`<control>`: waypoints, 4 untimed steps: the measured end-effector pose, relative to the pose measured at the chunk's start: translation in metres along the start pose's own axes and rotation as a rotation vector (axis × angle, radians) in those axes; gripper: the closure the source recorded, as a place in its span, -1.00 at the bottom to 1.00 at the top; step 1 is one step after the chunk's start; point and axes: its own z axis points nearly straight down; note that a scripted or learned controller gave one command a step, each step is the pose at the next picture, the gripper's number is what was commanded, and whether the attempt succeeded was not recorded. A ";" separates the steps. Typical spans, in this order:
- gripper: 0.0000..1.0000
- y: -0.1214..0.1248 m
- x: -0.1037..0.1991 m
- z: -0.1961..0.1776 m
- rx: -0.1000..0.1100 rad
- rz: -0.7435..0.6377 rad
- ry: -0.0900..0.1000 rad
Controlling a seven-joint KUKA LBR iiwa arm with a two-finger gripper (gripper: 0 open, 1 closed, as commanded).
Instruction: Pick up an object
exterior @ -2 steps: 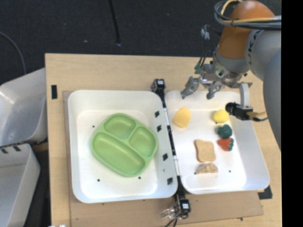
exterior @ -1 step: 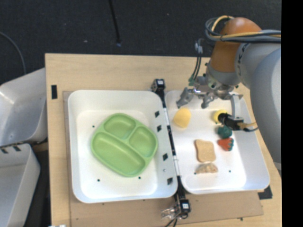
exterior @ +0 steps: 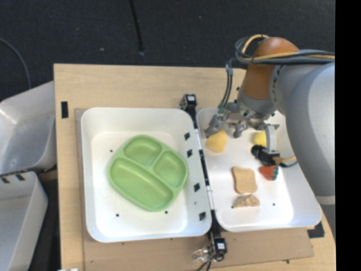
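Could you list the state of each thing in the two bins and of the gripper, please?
gripper: low over the right bin, just above the yellow item.
yellow item: lying in the right bin, under the gripper.
green divided plate: flat in the left bin, nothing on it.
toast slice: lying flat.
small tan piece: lying below the toast.

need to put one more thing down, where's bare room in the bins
Bare floor rings the green plate in the left bin, widest along its near edge. In the right bin, the near right corner beyond the bread slice is free; the far end under the claw is crowded.
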 end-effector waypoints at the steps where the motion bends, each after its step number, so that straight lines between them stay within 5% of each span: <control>1: 1.00 0.002 -0.001 -0.015 -0.007 0.001 -0.001; 3: 1.00 -0.001 -0.008 -0.142 -0.009 0.004 0.000; 4: 1.00 -0.001 -0.010 -0.139 -0.004 0.004 0.000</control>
